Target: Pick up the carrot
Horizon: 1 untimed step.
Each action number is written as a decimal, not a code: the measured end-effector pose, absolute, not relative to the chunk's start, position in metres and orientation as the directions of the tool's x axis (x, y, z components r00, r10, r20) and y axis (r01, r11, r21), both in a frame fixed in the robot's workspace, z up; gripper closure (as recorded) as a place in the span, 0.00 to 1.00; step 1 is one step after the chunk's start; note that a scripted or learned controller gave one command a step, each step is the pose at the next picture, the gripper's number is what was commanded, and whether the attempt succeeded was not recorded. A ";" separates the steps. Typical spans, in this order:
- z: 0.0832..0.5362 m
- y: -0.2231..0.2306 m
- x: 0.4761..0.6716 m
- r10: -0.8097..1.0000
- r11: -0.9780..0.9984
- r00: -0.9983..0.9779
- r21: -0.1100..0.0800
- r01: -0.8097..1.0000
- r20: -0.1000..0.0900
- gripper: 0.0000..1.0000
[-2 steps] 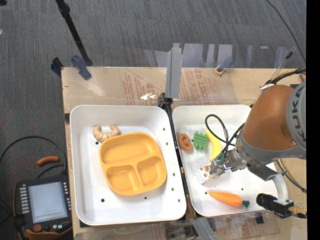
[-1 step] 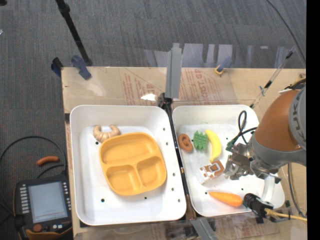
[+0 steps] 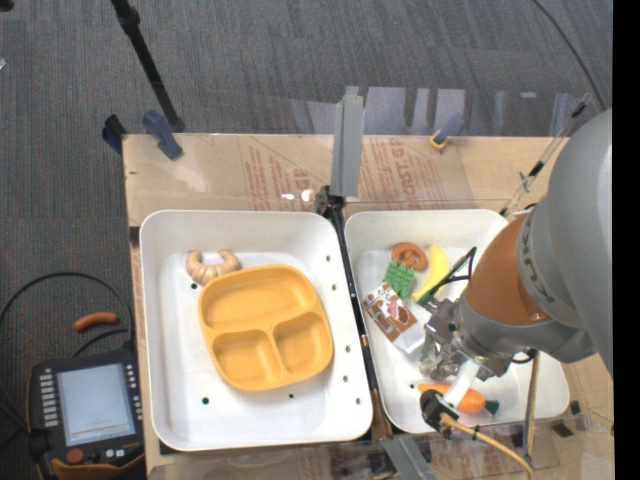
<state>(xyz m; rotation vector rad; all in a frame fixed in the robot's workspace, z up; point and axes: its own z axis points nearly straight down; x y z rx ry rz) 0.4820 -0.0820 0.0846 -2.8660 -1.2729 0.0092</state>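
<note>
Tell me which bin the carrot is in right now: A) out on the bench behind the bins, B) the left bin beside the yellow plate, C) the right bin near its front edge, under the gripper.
C: the carrot lies in the right bin close to its front edge, with the gripper just above it; the yellow plate sits in the left bin.

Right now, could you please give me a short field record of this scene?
left bin: orange tray, croissant
right bin: carrot, banana, snack packet, pretzel
end effector: low in right bin, just above carrot
carrot: near front edge, green top pointing right
grasp: unclear
</note>
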 end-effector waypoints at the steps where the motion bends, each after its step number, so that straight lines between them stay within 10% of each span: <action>1: 0.185 -0.076 0.476 0.488 -0.873 0.873 -0.005 0.488 -0.007 1.00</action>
